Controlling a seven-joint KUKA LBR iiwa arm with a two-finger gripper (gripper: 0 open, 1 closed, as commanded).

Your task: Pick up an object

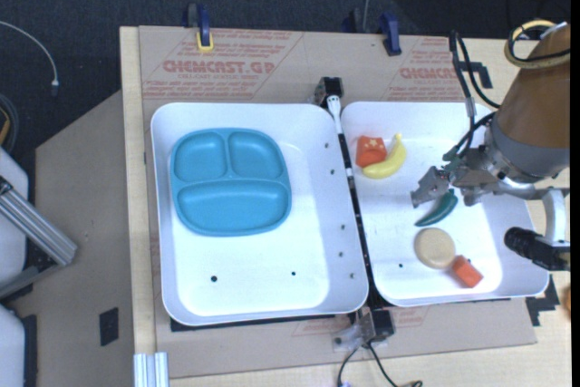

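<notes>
Looming at the right edge of the frame, the grey arm with its orange band [540, 95] sits nearest the lens and reaches left over the right bin [391, 285]. Its gripper [441, 188] hangs low in the middle right of the frame; whether it is spread or closed cannot be told, and nothing can be seen in its hold. Just below it, close or touching, lies a dark green pepper-like piece [438, 210], its long axis slanting from lower left to upper right. A tan disc [434, 247] and an orange block [467, 271] sit further down; a yellow banana [388, 160] and a red piece [369, 149] lie to the upper left. In the left bin [245, 290] rests a blue divided plate [232, 180].
</notes>
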